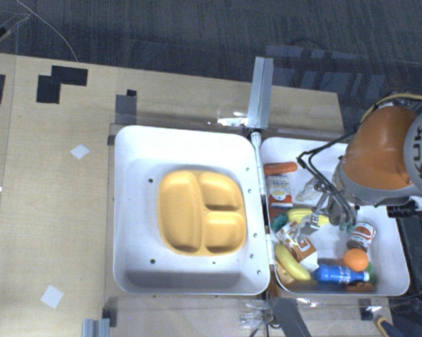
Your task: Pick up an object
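The right bin (397, 279) holds several small items. A red sausage (281, 167) lies at its far left, with a printed packet (280, 190) just below it. Lower down are a green piece (277, 222), a small carton (299, 244), a yellow banana (291, 263), a blue bottle (337, 274), an orange ball (356, 259) and a small jar (362, 236). My gripper (329, 215) hangs low over the middle of this bin, right beside a yellow item (302, 217). The arm's orange band (382, 150) hides the bin's upper right part.
The left bin (130, 266) carries a yellow divided tray (200, 212) in its middle. A metal post (261, 96) stands behind the wall between the two bins. Black cables (318, 171) loop off the wrist over the right bin.
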### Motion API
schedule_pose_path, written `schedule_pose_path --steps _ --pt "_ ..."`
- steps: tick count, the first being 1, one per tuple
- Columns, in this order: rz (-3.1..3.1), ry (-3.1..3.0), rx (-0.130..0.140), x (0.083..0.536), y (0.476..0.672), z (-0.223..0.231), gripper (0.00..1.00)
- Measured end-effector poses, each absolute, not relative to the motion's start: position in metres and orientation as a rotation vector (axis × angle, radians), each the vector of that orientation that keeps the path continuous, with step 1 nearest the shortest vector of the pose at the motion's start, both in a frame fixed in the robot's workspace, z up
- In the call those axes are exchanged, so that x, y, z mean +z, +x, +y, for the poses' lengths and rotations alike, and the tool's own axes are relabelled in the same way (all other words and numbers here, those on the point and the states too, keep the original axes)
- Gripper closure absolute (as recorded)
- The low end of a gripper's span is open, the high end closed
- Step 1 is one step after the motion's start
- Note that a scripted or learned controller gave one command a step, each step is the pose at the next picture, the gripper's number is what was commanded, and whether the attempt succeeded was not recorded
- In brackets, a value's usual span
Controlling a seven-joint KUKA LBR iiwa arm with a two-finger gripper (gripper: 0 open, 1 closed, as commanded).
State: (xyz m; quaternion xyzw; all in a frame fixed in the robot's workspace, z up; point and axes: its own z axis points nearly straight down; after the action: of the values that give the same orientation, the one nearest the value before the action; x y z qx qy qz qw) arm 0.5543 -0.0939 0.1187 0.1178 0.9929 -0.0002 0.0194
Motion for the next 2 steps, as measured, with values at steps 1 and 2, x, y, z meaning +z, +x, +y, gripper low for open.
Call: schedule_pose_path --steps 1,2 --pt "3.08 0.536 -0.003 0.089 0.59 -0.161 0.0" --pt "3.013 0.836 0.002 0.089 0.575 -0.142 0.0"
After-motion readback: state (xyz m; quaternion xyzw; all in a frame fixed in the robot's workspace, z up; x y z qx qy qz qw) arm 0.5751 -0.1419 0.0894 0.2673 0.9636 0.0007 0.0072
